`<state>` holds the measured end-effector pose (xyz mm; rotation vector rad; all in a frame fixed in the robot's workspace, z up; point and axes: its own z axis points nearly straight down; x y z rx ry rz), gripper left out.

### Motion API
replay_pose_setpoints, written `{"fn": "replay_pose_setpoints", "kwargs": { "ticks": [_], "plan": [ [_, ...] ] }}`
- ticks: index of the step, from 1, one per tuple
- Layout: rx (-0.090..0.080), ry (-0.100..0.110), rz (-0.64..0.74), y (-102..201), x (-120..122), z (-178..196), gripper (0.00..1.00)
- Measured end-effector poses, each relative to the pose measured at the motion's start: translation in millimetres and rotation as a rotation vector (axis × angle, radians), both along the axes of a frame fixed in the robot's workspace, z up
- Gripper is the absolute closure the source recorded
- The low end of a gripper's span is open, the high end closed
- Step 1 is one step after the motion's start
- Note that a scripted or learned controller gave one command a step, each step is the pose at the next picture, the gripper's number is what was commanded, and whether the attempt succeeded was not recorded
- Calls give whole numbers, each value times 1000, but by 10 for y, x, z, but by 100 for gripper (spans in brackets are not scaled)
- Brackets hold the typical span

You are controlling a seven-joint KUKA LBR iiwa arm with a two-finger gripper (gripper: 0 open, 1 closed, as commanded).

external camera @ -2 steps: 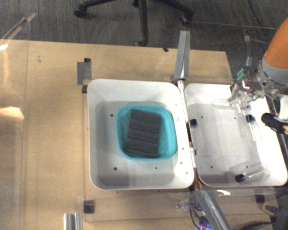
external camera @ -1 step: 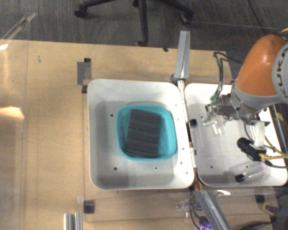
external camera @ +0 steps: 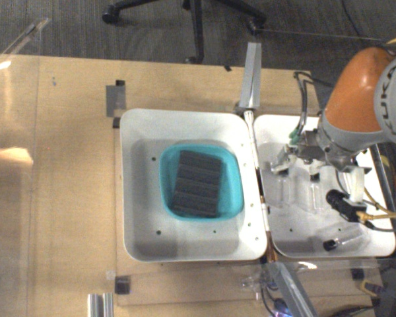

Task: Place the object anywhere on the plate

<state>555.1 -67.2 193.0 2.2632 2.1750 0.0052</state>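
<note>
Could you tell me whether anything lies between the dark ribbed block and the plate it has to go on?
Nothing visible does: the block already lies flat on the teal plate in the left bin. The gripper is over the right bin, apart from it.

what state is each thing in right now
dark ridged block: lying flat on the plate, untouched
teal plate: sitting in the left bin, carrying the block
left bin: holds the plate
right bin: arm above it
pincer: over the right bin, away from the plate
</note>
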Motion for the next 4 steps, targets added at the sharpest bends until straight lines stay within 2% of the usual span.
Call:
{"fn": "replay_pose_setpoints", "kwargs": {
  "ticks": [1,2,3,4],
  "plan": [
    [-1,1,-25,-616,-588,-648,0],
    [-2,-7,-22,-610,-555,-533,100],
    [-1,-7,-22,-610,-556,-533,0],
    [-2,-14,-19,-603,-525,-421,100]
  ]
}}
